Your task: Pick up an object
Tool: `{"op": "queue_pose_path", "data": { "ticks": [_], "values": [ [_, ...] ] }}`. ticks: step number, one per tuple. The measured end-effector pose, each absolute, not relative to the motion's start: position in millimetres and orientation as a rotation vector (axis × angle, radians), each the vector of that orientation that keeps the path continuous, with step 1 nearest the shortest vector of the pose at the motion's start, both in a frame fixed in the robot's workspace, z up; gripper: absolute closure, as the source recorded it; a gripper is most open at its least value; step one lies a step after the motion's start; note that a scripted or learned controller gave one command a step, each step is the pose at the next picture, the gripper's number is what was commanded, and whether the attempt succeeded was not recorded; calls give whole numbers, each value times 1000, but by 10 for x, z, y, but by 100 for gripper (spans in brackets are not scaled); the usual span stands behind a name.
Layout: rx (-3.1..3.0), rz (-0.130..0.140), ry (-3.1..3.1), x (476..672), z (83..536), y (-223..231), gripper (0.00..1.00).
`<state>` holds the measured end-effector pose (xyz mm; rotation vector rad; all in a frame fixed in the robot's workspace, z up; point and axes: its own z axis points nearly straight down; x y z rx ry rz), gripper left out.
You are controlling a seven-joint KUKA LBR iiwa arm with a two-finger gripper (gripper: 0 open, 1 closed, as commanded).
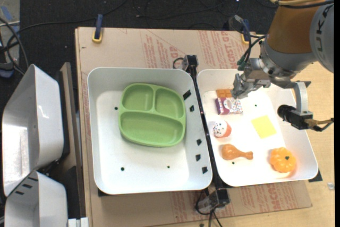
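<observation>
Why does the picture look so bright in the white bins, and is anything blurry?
Camera view: overhead light washes out the right bin, hiding its texture; the green tray casts a soft shadow in the left bin. The toys stay sharp; the gripper looks slightly soft, and the background beyond the bench is dark.

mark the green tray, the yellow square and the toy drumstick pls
green tray (153,128), camera view, floor of its large compartment
yellow square (264,127), camera view, middle of its flat face
toy drumstick (232,152), camera view, its thick end
</observation>
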<state>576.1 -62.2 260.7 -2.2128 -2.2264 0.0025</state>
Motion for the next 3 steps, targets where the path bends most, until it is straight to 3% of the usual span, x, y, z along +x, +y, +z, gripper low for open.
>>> {"op": "queue_pose_path", "data": {
  "ticks": [1,3],
  "values": [
    [-2211,0,-2229,5641,2627,-125,100],
    [-2211,3,-2227,5214,2497,682,100]
  ]
}}
